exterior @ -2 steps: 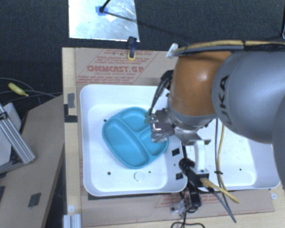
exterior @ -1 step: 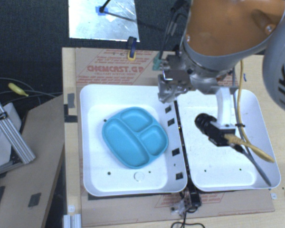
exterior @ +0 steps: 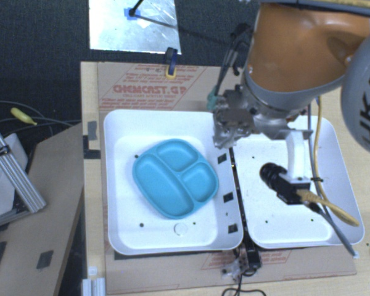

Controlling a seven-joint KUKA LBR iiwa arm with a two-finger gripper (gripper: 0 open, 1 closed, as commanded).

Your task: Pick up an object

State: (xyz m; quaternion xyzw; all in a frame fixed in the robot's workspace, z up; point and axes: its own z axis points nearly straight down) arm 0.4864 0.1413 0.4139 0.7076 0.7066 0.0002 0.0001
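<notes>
Orange-banded arm point(exterior: 308, 42), blue divided plate point(exterior: 174, 177), left bin point(exterior: 120, 140)

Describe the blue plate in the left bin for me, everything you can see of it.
The blue plate is a light blue divided dish, plastic by its look, with rounded corners and three compartments: one long one along its lower left and two smaller ones toward its upper right. It lies flat and right side up, turned at a slant, near the middle of the left bin. Nothing is in it, and nothing touches it but the bin floor.
</notes>
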